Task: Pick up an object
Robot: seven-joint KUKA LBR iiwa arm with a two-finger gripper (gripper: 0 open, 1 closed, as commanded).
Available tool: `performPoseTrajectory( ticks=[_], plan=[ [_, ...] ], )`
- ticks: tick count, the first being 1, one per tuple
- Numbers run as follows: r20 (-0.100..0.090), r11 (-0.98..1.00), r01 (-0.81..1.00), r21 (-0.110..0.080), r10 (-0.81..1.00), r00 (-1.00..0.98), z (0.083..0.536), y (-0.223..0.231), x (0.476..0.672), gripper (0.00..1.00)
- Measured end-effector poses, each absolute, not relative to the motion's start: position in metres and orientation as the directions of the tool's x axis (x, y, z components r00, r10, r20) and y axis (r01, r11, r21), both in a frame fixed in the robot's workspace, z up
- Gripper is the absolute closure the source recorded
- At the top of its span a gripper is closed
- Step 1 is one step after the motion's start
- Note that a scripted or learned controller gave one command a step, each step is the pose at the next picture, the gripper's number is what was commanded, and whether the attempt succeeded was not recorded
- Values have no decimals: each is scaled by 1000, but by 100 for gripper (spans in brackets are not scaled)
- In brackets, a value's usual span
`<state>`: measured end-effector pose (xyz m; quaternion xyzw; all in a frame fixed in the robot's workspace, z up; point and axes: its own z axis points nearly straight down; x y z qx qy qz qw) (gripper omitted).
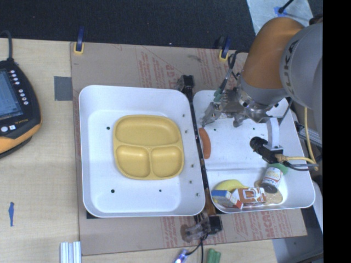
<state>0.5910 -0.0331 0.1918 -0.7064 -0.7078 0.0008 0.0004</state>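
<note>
Grey arm bends over right bin; whether its jaws are spread is unclear.

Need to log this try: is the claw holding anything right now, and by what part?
Cannot tell for sure. The claw sits at the right bin's upper left, nothing visibly in it. The sausage lies apart, below.

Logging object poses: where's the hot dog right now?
The hot dog lies in the right bin, against its left wall, below the gripper and above the yellow item in the bin's near-left corner.
</note>
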Motion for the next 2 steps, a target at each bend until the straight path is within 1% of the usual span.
performPoseTrajectory(
  ticks=[2],
  plan=[
    [-1,2,1000,0,1000,-2,192,-35,595,0]
  ],
)
